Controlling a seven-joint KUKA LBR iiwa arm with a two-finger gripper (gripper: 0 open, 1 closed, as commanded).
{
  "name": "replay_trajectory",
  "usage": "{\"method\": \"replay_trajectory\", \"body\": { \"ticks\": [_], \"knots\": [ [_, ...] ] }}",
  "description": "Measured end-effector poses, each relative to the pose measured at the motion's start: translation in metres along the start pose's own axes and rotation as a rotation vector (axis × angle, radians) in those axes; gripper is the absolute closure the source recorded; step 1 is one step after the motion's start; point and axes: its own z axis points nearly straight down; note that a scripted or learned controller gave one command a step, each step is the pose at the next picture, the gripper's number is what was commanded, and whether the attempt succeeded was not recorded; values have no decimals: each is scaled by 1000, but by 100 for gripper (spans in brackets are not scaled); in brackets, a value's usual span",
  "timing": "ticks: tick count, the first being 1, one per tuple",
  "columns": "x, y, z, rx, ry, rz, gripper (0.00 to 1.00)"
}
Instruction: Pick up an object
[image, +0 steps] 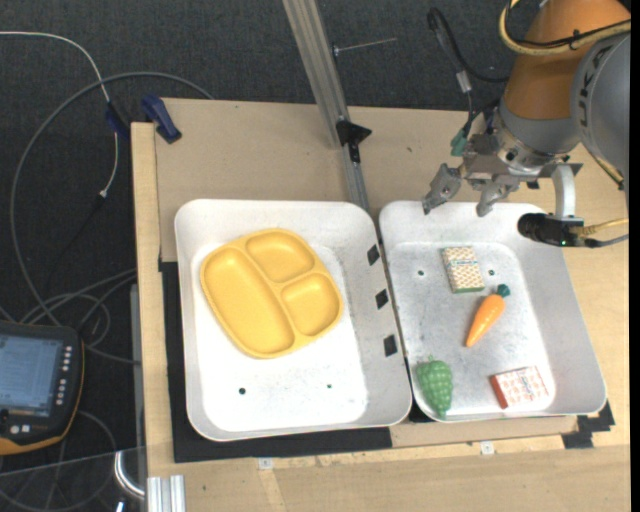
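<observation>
a grey robot arm with an orange band (545, 75) reaches in from the upper right of a wooden bench (250, 140) that carries two shallow white bins side by side. its two-finger gripper (463, 198) hangs over the far edge of the right bin (560, 285), fingers spread apart and holding nothing, above the bin's far left corner.

four small items lie in the right bin. a checked block (462, 268) sits toward the far middle, just below the gripper. a toy carrot (485, 317) lies at a slant in the middle of the bin, its green tip pointing to the far side, near the block but apart from it. a green toy vegetable (435, 386) rests against the near left corner. a red and white patterned block (520, 387) lies by the near right edge.

the left bin (200, 390) holds a yellow divided plate (270, 292) with three compartments, set toward its far side
</observation>
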Motion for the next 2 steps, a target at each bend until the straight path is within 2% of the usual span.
{"method": "replay_trajectory", "body": {
  "ticks": [2],
  "knots": [
    [-7, -13, 117, -3, 0, 0, 0]
  ]
}}
